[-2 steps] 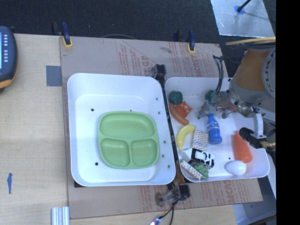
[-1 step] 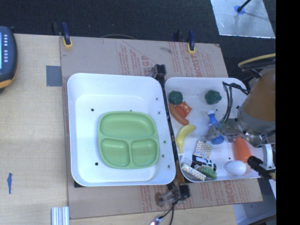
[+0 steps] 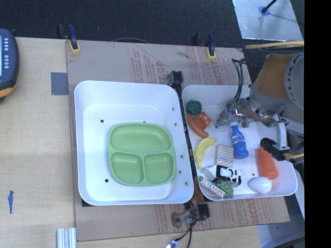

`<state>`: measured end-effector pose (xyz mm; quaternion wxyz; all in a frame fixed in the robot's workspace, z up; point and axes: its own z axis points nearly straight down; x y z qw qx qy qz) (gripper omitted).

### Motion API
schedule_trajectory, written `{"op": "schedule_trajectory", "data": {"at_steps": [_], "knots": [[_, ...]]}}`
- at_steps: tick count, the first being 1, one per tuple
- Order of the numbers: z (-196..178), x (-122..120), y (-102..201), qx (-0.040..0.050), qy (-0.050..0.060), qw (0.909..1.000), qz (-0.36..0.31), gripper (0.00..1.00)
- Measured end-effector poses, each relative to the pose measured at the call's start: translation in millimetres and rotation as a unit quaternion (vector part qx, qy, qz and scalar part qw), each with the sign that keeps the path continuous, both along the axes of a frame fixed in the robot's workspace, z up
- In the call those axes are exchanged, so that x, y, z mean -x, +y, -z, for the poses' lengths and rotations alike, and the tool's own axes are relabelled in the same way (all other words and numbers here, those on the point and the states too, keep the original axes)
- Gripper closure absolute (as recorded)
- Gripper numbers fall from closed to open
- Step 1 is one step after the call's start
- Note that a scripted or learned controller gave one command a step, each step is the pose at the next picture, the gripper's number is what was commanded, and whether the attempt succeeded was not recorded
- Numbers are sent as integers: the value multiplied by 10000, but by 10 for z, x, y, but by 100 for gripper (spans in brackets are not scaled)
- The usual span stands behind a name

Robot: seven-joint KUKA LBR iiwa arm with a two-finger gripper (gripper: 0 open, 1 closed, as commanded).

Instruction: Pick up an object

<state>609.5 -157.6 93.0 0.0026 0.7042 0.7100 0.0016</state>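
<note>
Crowded around the gripper (image 3: pixel 234 115) in the right bin (image 3: pixel 290 190) lie one blue bottle (image 3: pixel 239 142) just beneath it, one banana (image 3: pixel 204 149), one white egg (image 3: pixel 260 185) and one orange carrot (image 3: pixel 267 163); its grip cannot be told. One green plate (image 3: pixel 141 154) fills the left bin (image 3: pixel 93 112).

Wooden bench (image 3: pixel 36 154) under cardboard sheet (image 3: pixel 129 61), two white bins (image 3: pixel 83 138).
</note>
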Motion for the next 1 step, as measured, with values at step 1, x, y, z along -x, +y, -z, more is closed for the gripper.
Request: {"op": "schedule_trajectory", "data": {"at_steps": [1], "knots": [[13,317,-371,-1,58,10000,38,0]]}}
